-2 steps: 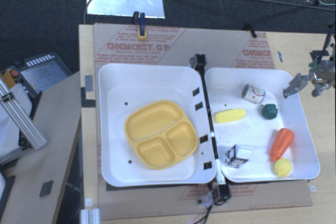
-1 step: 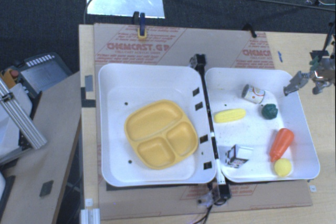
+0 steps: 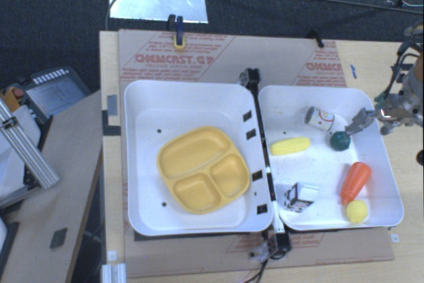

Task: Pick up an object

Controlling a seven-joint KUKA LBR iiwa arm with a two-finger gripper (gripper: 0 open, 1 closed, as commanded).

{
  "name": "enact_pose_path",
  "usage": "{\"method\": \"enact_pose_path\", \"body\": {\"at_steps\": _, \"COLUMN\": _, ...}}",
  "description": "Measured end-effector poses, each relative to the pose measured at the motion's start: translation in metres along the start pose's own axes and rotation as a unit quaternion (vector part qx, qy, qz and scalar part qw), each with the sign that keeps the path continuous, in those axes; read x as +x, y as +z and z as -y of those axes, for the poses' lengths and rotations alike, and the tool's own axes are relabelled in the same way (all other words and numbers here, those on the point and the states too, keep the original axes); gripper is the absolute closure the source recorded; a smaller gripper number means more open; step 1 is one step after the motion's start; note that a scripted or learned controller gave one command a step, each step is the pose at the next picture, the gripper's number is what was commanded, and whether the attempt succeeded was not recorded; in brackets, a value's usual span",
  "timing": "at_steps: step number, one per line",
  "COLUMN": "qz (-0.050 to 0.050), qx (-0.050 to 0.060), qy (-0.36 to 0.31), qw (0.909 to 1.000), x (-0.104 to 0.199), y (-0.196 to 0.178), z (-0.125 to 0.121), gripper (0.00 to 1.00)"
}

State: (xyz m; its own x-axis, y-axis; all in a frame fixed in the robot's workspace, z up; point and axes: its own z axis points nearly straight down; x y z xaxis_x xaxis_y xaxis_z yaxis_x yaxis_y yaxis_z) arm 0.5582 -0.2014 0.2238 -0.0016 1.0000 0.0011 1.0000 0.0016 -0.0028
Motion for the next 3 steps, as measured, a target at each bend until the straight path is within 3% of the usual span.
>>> {"method": "enact_pose_path", "body": {"at_steps": 2, "qz": 0.0, "qx": 0.0, "qy": 0.0, "qw": 1.0, "x": 0.005, "y": 0.101, "z": 0.0, "gripper": 0.0}}
{"method": "enact_pose_path", "body": {"at_steps": 3, "qz": 0.001, "qx": -0.003, "qy": 0.0, "qw": 1.0, "x": 0.004, "y": 0.087, "z": -0.002, "gripper": 1.0}}
